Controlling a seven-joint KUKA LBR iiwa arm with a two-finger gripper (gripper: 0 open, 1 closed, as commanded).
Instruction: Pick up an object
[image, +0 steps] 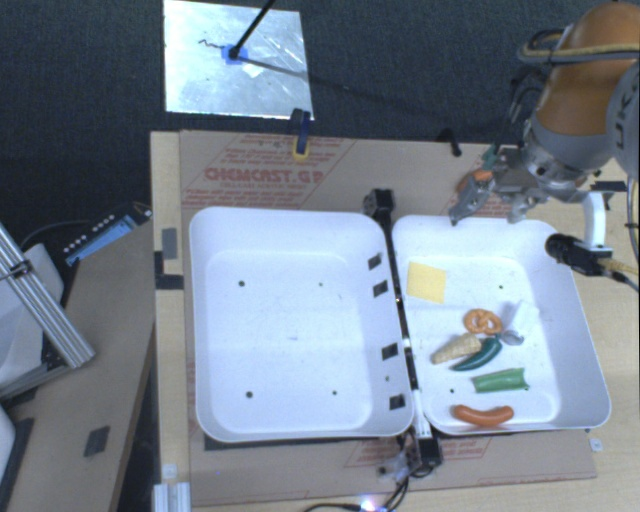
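**Small toy foods wait in the right bin; gripper hangs above its far rim**

The gripper hovers over the far rim of the right bin, at about 1 o'clock from the bin's centre. Its two fingers point down and stand apart, with nothing between them.

No single object is named, so any piece in the right bin would serve. All look like small play-food items, and I judge them light, rigid or slightly rubbery, and not fragile. The yellow square lies alone toward 11 o'clock in the bin; it is flat against the floor, so the fingers would likely slide over it unless they catch its edges. The sausage at 6 o'clock, close to the near wall, is rounded and smooth and may roll; closing across its short width at the middle seems best. The green piece, just above it, is blocky and stands apart from its neighbours, which makes it perhaps the easiest grab.

The middle cluster is harder. The pretzel, the pale corn-like piece, the dark green pepper and a small grey item lie touching or nearly so, and fingers coming down there could nudge several at once.

The left bin holds no pieces. The hinge clips between the bins sit at 9 o'clock from the objects, well clear of them.
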